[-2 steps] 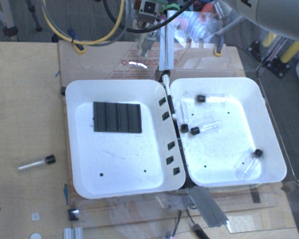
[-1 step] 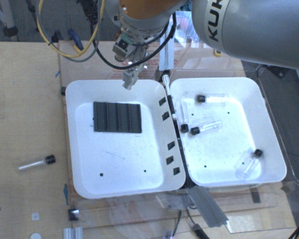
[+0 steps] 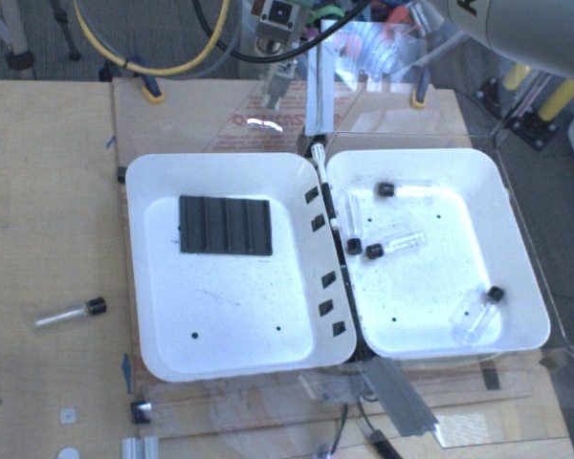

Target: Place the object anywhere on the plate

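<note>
Bench (image 3: 48, 208): two white bins borne.
Pincer (image 3: 277, 94): beyond far rims; finger state cannot be told.
Vials (image 3: 397, 245): right bin, nearward-right of pincer.
Plate (image 3: 225, 226): left bin.

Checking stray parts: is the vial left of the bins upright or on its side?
On its side. The vial lies flat on the bench, its black cap pointing right, toward the left bin.

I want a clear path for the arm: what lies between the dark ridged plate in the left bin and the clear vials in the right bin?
In the camera view, bare white floor of the left bin, then the bins' adjoining walls with a row of small black tabs, separate the dark ridged plate from the vials.
</note>
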Motion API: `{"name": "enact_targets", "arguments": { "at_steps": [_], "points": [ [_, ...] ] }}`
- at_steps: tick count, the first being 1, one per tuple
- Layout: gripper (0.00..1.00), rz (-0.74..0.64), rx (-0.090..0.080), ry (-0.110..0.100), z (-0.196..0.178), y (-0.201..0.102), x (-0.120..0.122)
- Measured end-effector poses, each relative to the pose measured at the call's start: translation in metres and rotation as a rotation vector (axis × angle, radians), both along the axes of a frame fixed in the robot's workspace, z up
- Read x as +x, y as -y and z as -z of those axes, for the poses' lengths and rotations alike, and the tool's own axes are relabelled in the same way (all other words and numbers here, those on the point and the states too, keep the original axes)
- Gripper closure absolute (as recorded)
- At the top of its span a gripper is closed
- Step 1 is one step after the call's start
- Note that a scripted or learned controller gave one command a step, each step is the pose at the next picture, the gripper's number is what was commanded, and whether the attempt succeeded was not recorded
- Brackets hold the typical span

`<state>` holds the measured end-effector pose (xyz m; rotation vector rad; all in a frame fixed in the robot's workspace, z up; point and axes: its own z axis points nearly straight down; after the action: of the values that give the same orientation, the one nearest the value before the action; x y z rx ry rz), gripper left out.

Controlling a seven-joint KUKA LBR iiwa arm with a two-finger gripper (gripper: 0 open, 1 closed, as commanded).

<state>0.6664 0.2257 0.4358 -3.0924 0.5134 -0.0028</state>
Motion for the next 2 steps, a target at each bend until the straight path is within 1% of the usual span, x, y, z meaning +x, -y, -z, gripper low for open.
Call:
{"name": "enact_targets", "arguments": {
  "at_steps": [1, 2],
  "points": [
    [1.00, -0.061, -0.003, -0.006, 0.084, 0.000, 0.000],
    [1.00, -0.128, -0.001, -0.001, 0.000, -0.001, -0.008]
  ]
}}
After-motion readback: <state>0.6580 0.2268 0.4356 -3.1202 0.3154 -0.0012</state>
